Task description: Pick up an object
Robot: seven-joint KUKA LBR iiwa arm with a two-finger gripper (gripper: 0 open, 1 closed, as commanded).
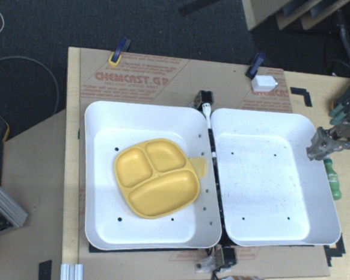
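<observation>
A yellow plate (156, 178) lies in the left bin (98, 124), centre-left of the frame. Being wide and shallow, it could slip from a pinch on its rim. The gripper (323, 148) hangs at the right bin's (263, 173) right edge, well apart from it; whether it is spread or pressed together I cannot tell.

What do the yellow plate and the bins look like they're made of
Yellow plate: likely moulded plastic, smooth with a soft sheen on its three compartments. Left bin and right bin: probably thin formed plastic, white, with rounded corners and small dark holes in the floors.
</observation>
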